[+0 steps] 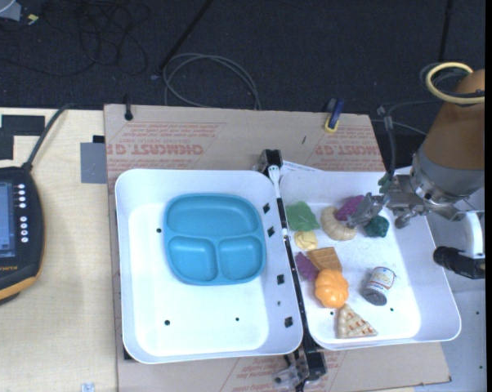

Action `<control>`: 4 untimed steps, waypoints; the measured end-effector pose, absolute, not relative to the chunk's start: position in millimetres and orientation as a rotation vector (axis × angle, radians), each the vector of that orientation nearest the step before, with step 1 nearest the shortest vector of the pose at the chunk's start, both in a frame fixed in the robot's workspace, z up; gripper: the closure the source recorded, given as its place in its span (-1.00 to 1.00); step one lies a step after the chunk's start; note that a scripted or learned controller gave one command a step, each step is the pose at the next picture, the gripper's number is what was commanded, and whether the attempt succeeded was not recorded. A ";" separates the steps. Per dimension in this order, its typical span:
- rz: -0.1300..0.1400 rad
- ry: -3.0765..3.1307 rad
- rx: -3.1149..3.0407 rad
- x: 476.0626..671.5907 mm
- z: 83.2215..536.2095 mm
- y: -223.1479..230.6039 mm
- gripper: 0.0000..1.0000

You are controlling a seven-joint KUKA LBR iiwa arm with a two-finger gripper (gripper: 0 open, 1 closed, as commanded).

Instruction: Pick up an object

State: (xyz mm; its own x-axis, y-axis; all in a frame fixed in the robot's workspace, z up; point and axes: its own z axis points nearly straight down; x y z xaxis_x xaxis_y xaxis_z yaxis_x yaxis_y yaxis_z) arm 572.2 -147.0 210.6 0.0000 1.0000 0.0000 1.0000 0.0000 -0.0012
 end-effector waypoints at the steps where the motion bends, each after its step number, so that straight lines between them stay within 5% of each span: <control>1: -0.001 -2.227 -2.219 626.8 99.7 -165.2 -1.00; 2: 0.002 -2.223 -2.219 624.5 113.4 -165.4 1.00; 3: 0.002 -2.222 -2.219 624.3 112.9 -165.4 -1.00; 4: 0.005 -2.218 -2.217 643.3 86.2 -159.8 -1.00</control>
